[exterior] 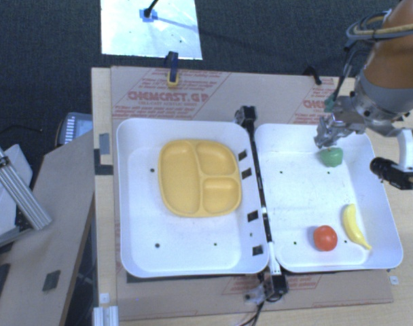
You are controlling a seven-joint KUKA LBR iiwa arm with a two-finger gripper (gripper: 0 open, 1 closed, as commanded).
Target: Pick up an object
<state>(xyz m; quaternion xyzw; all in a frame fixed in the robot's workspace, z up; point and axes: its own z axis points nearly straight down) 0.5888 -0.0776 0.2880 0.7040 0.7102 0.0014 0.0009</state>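
- Green and round, the small fruit-like object point(332, 157) lies in the far part of the right bin point(380, 202), close to its back wall, and looks the likeliest target for the pick.
- The gripper point(325, 138) hangs directly over that green object's near-left edge, at or just above its top; the slanted view does not settle whether they touch.
- Whether the tool is spread or pinched cannot be told, since its tip reads as one grey mass against the white bin.
- Nothing shows between its tips, so the object counts as not yet held.
- To do this step well, the arm point(397, 53) probably needs to centre over the green object rather than its edge, so a rounded shape does not squirt sideways on closing.
- A straight descent seems wise, with care for the back wall nearby.
- A red tomato-like ball point(325, 238) and a yellow banana point(355, 226) sit well apart at the bin's near end, clear of this approach.
- The yellow divided plate point(200, 178) rests in the left bin point(135, 182), uninvolved.
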